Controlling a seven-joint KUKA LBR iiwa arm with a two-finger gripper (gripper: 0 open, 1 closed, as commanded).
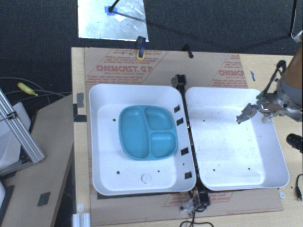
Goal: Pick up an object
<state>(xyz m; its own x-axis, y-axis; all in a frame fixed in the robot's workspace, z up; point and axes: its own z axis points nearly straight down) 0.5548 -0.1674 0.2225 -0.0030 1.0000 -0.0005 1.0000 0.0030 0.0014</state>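
A blue divided plate point(147, 132) took up the middle of the left bin point(102, 98), leaving bare floor only around it. The right bin's point(227, 141) floor lay open, the gripper point(251, 113) over its upper right part.

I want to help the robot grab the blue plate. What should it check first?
1. Blue plate lies flat in the left bin: ok.
2. Nothing on top of the plate: ok.
3. Gripper above the plate: not ok, it is over the right bin.
4. Gripper carrying nothing: ok.
5. Gripper open wide enough: cannot tell.
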